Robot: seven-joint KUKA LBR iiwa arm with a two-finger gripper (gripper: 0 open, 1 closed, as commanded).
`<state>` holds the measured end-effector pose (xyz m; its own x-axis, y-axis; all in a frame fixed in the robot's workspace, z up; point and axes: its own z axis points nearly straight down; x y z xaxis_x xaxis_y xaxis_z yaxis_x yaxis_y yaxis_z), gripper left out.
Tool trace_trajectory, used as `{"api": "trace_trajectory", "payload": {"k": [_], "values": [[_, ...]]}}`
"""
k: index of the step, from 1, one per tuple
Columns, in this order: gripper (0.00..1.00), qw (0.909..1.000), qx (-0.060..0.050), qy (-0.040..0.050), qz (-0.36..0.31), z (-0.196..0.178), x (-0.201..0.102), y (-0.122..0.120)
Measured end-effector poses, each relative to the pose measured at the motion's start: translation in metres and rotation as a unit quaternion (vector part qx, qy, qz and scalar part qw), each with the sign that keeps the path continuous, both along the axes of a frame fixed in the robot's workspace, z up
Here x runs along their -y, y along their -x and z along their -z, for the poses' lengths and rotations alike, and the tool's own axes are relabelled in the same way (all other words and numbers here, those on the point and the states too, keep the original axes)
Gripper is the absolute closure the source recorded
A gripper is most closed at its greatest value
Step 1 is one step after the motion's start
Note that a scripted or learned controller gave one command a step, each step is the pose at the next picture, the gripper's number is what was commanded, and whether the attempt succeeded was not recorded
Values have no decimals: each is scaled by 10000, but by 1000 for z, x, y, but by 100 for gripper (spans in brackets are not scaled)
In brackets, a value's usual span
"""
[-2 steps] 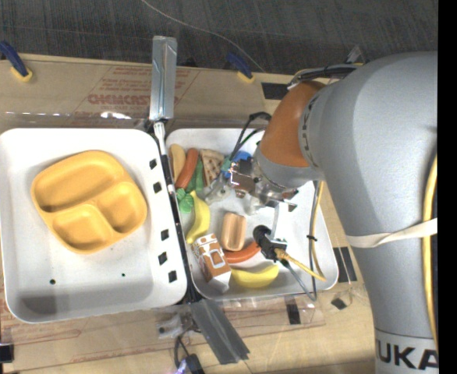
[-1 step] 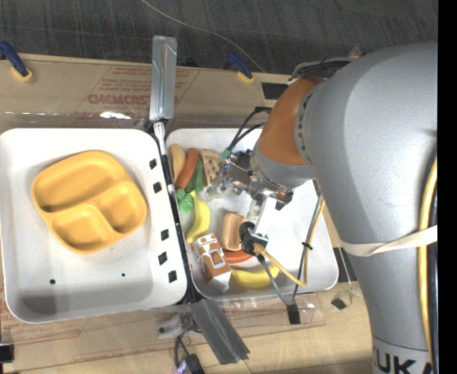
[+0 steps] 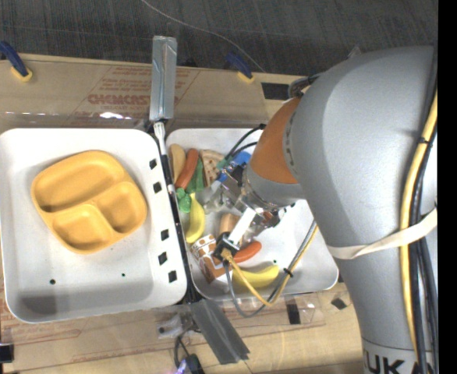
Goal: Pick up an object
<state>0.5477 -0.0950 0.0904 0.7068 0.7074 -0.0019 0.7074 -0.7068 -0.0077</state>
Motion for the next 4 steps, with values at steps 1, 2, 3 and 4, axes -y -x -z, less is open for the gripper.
{"api": "trace_trajectory", "payload": {"k": [1,2,3,4], "values": [[0,9746,8,18,2239,0,28,11],[0,9645,12,16,2642,-55,8,19],[0,9611,-7,21,2762,0,-6,-3],[100,9623,-52,14,2720,-7,-8,-2]]}}
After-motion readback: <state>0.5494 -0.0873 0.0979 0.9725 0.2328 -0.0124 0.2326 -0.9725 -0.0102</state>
